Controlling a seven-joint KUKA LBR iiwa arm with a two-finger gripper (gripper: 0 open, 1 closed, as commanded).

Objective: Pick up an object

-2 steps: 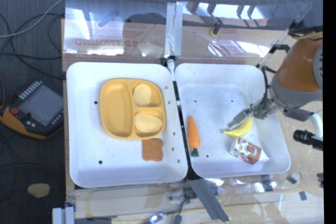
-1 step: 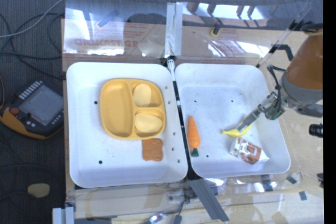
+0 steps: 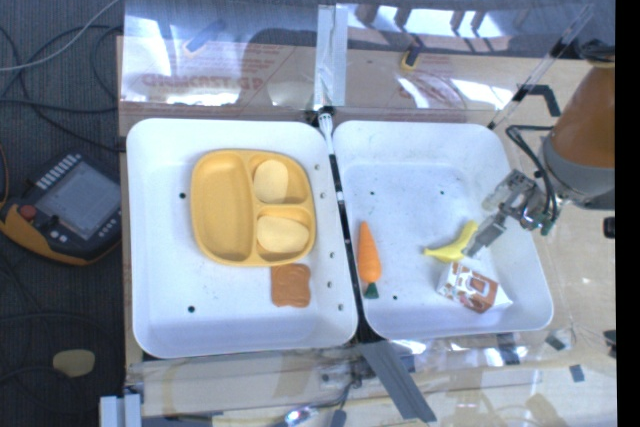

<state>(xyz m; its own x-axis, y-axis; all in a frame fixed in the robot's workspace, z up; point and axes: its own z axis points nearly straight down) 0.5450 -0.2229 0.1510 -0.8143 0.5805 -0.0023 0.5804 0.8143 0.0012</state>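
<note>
You have two white bins on the bench. The left bin (image 3: 160, 215) holds one yellow divided tray (image 3: 225, 210) with two pale round pieces in its small compartments, and one brown cracker (image 3: 291, 286) just below the tray. The right bin (image 3: 420, 155) holds three things: one carrot (image 3: 368, 256) by its left wall, one banana (image 3: 452, 245), and one small packet (image 3: 468, 288) just beside the banana. The gripper (image 3: 490, 233) sits low at the banana's right end, its fingers (image 3: 482, 240) slightly spread, with nothing visibly pinched.
</note>
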